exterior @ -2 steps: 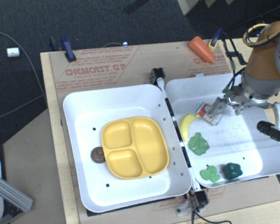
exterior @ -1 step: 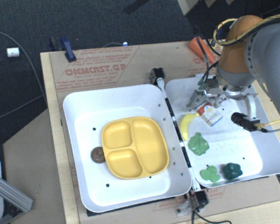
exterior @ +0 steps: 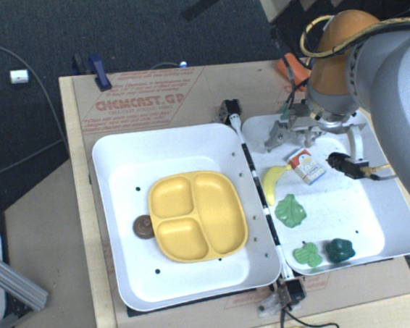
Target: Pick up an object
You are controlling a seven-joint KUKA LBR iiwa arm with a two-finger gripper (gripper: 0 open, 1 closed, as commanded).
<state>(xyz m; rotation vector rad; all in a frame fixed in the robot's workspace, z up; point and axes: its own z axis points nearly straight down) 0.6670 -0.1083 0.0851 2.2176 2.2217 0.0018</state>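
Claw [exterior: 298, 134] over right bin's [exterior: 395, 238] far edge, small carton [exterior: 305, 167] just beside

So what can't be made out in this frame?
- Pincer: open or shut is too small and cluttered to tell in the camera view.
- Brown disc: its right part is hidden under the yellow divided plate.
- Right bin: its right side is covered by the grey arm.
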